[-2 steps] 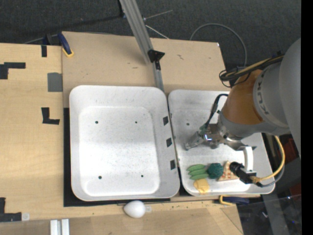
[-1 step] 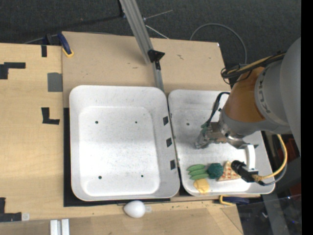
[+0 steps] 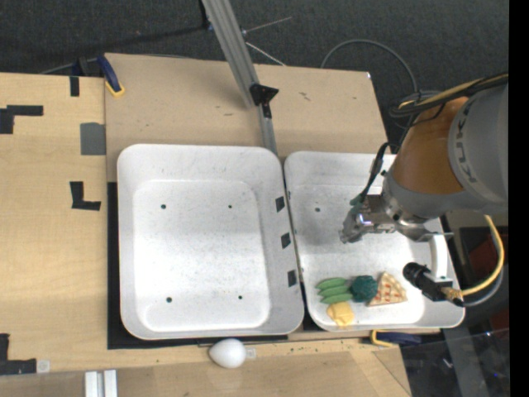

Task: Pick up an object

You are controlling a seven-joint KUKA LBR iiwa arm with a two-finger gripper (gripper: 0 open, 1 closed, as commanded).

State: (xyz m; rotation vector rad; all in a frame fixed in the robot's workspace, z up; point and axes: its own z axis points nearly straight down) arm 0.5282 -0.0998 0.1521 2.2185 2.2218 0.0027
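Gripper (image 3: 357,226) hangs over the middle of the right bin (image 3: 326,176), and whether it is wide or narrow cannot be told from this angle; nothing is seen held in it. The things to pick lie together near the front edge of that bin: a green pod (image 3: 333,288), a dark green piece (image 3: 362,287), a yellow piece (image 3: 340,312) and a pizza slice (image 3: 387,291). They touch each other, so the arm should probably choose an outer one and come down straight over it. The left bin (image 3: 198,238) stands beside, on a wooden bench (image 3: 190,98). A white egg (image 3: 227,353) rests outside, before the left bin.
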